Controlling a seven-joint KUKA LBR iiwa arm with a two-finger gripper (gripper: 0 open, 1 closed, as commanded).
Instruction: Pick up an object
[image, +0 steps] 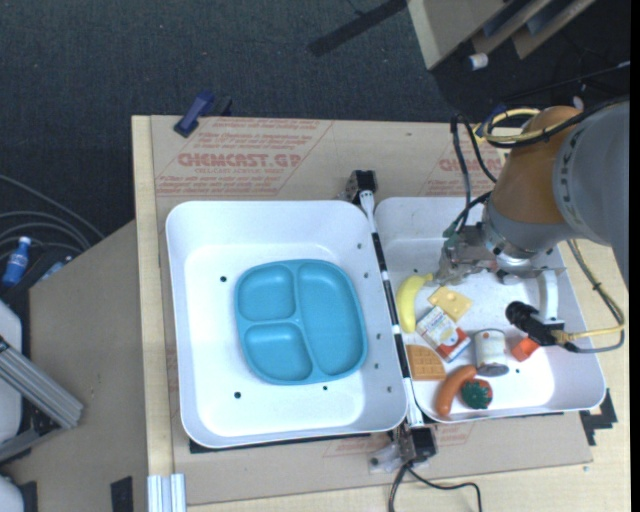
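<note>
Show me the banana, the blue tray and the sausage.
banana (408, 302), camera view, middle of its curve.
blue tray (300, 320), camera view, centre where its dividers meet.
sausage (452, 389), camera view, middle of its length.

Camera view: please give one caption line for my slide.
KUKA arm's gripper hovers over the right bin of toy food, near a banana; blue divided plate in the left bin.

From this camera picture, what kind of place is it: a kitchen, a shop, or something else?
Most likely a robotics lab test bench, not a kitchen. A grey robot arm with an orange band reaches over two shallow white plastic bins on a cardboard-covered bench, and loose black cables lie on the dark carpet.
</note>
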